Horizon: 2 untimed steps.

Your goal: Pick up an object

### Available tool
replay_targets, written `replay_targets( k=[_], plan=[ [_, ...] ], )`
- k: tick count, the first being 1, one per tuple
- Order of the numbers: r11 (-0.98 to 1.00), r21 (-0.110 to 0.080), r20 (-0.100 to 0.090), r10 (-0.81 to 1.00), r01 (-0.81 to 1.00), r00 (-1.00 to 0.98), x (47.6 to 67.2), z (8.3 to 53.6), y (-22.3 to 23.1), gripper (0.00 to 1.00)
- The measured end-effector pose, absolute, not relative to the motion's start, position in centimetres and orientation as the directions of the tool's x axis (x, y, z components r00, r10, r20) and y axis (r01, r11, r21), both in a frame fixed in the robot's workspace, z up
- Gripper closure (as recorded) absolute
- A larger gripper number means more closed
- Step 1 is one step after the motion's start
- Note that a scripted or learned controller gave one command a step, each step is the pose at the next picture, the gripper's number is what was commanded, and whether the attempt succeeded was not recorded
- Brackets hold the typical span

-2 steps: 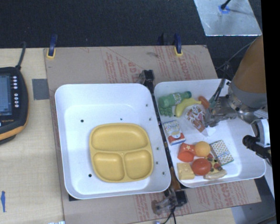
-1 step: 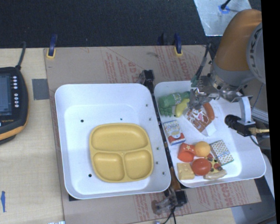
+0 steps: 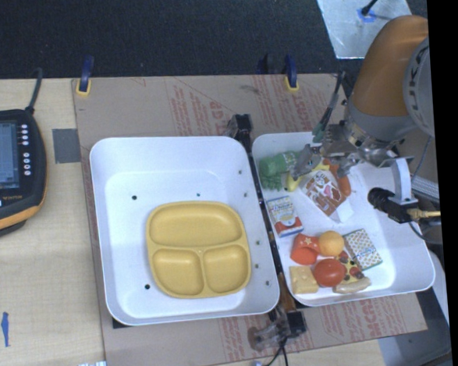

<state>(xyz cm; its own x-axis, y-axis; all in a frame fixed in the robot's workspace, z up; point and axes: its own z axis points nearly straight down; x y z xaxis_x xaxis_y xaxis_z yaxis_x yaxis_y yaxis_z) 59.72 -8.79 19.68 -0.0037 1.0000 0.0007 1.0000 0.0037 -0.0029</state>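
Tool, finger state cannot be told, sits low over the right bin at its far end, just above a red-and-white packet lying beside a green packet; yellow tray occupies left bin.

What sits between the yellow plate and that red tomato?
In the camera view: the bins' adjoining walls and a red toy beside the tomato, right of the yellow plate.

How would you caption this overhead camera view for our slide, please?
KUKA arm's gripper low over toy food in the right bin; a yellow divided tray sits in the left bin.
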Motion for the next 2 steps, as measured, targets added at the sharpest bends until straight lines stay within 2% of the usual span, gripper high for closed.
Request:
replay_targets(
  k=[1,2],
  plan=[
    [0.002,-0.001,0.0,1.0,1.0,-0.002,62.8,22.8,-14.6,0.0],
    [0.003,-0.004,-0.001,1.0,1.0,-0.003,59.8,15.7,-19.6,0.0]
  ],
)
